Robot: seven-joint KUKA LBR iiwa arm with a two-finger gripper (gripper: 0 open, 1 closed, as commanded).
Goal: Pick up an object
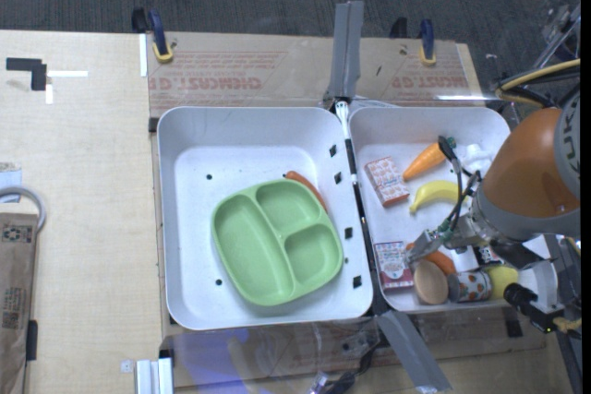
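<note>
My gripper [432, 244] hangs low over the front part of the right bin [494, 120]. Right under and beside it lie a small printed box [391, 260], a brown rounded item [430, 283] and an orange piece [443, 261]. A tin can [471, 286] lies on its side next to a yellow lemon-like item [503, 278]. Farther back in the same bin are a banana [434, 194], a carrot [425, 161] and a red-and-white box [386, 181]. The arm's wrist covers part of the bin's right side.
The left bin [185, 198] holds a green divided plate [277, 242] with a thin orange item [307, 185] at its far edge. A grey divider bar [347, 51] runs between the bins. Clamps [161, 44] hold a cardboard sheet behind them.
</note>
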